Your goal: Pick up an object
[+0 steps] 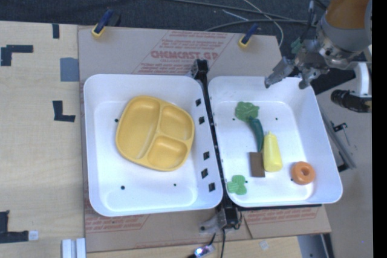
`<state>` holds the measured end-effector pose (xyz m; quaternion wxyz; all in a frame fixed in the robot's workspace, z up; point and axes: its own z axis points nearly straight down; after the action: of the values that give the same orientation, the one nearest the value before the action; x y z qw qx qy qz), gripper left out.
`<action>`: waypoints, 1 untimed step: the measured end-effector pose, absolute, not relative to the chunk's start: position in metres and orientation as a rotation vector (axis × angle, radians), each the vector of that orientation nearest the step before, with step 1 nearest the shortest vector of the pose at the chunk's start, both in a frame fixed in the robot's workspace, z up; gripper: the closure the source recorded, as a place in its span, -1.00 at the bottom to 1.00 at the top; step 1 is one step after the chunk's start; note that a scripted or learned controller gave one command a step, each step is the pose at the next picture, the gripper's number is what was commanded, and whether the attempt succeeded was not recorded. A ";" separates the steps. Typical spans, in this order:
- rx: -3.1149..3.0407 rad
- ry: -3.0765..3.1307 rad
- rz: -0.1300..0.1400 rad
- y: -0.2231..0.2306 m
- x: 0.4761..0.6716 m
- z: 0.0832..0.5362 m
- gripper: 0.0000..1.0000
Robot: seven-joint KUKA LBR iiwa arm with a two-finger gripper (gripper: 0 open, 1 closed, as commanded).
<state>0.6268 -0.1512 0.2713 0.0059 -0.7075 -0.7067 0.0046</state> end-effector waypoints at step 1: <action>-2.217 -2.222 0.004 -0.151 0.629 0.278 -1.00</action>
<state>0.6285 -0.1506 0.2782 0.0015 -0.7063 -0.7079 0.0014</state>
